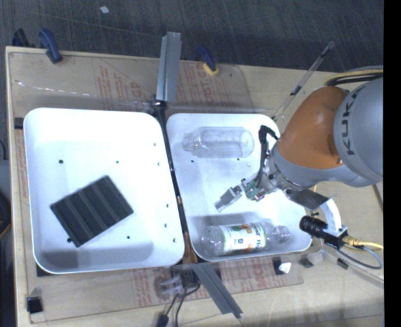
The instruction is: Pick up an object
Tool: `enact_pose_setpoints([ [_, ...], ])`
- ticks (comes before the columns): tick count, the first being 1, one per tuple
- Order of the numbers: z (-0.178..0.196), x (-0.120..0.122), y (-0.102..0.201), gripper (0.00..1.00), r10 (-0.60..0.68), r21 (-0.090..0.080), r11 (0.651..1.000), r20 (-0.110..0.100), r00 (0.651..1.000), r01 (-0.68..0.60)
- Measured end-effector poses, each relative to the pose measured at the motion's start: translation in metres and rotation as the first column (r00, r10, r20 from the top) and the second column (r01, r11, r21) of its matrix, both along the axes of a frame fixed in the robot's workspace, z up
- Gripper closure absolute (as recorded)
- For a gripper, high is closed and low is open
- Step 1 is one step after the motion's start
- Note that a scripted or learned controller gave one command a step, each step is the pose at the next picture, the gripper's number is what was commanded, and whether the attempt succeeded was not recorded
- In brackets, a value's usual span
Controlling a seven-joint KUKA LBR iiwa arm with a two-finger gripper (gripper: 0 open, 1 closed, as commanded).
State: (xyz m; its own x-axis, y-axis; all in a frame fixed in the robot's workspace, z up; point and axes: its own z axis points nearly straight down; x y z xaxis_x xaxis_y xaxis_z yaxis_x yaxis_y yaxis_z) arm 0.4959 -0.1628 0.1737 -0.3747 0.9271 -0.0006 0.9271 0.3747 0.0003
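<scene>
1. Two shallow white bins sit side by side on a pale wooden bench; dark carpet lies beyond its far edge, and blue clamps grip that edge.
2. The gripper is over the middle of the right bin, reached in from the right below the arm's orange band. Whether it is released or clenched I cannot tell; nothing shows between its tips.
3. Nearest object: a labelled plastic bottle, lying on its side along the right bin's near wall, just below the gripper and apart from it.
4. A clear, unlabelled bottle lies on its side near the same bin's far wall, well apart from the gripper.
5. The left bin holds one dark ribbed slab, lying flat and skewed, towards the near-left corner.
</scene>
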Motion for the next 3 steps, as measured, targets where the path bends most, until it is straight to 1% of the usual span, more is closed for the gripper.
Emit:
enact_pose_setpoints([
  [1, -0.008, -0.018, 0.005, 0.00, 0.027, 0.002, 1.000, -0.003, 1.000, -0.027],
  [2, -0.040, 0.060, 0.021, 0.00, -0.169, 0.001, 0.986, -0.004, 0.986, 0.169],
  [3, -0.049, 0.006, 0.004, 0.00, -0.219, 0.000, 0.976, -0.005, 0.976, 0.219],
])
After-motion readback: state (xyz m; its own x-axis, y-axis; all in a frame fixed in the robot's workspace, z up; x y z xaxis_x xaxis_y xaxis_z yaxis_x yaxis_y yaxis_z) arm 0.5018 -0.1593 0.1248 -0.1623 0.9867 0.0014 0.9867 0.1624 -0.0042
